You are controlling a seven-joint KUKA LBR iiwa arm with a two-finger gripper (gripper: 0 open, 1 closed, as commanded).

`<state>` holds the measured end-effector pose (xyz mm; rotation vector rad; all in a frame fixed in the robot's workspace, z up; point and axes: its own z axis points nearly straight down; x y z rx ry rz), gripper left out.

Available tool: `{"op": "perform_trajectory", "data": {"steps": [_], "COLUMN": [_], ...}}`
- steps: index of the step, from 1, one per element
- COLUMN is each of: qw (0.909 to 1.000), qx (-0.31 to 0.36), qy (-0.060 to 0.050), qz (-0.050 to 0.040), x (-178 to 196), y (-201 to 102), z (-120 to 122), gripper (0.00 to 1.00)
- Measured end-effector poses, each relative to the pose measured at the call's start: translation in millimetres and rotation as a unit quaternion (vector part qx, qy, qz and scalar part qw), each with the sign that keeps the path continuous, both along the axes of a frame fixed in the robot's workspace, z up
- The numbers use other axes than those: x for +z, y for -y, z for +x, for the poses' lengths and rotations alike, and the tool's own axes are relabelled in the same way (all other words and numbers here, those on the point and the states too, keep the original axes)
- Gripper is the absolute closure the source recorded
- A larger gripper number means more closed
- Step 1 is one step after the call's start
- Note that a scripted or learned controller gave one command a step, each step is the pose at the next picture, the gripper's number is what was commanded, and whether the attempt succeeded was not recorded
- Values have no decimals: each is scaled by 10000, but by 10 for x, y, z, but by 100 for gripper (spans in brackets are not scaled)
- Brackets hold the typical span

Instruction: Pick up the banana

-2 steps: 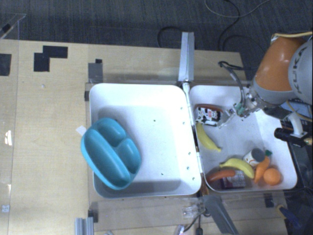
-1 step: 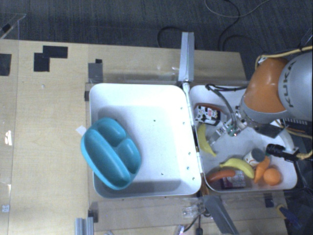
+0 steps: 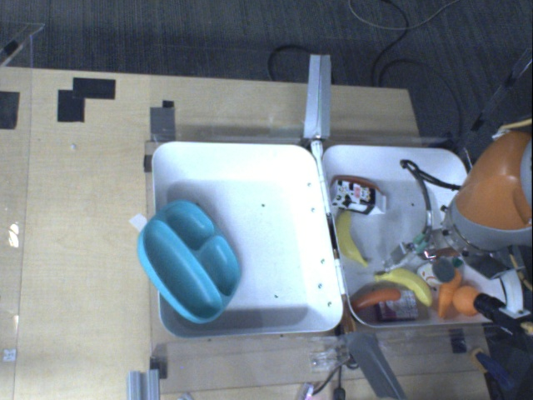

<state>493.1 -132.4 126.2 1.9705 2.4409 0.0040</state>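
The arm [image 3: 500, 194] has reached into the right bin [image 3: 391, 161], its orange band filling the corner nearest the edge, and the gripper [image 3: 416, 252] sits low over the clutter at the bin's near side. There look to be two bananas here. One [image 3: 350, 238] lies along the bin's left wall, just below a small dark printed packet [image 3: 358, 195], well clear of the arm. The other [image 3: 408, 282] lies close under the gripper, beside a red, sausage-shaped thing [image 3: 376, 295] and an orange toy [image 3: 454, 298].

As for progress: nothing is off the floor of the bin yet. Both bananas rest flat among their neighbours, so the lift is all to come. The arm seems placed for the nearer one, and I'd judge this to be the reach or the closing-in. From where I stand the wrist and its cables hide the tip, so I cannot tell how wide the jaws stand or whether they have hold of anything.

The left bin [image 3: 250, 161] holds a blue divided dish [image 3: 190, 258], which has no part in this.
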Motion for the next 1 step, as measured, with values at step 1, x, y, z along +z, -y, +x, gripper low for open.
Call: {"op": "perform_trajectory", "data": {"steps": [1], "qw": [9931], "qx": [1171], "qy": [40], "qz": [-23], "x": [-367], "y": [-383], "z": [-24], "gripper": [0]}}
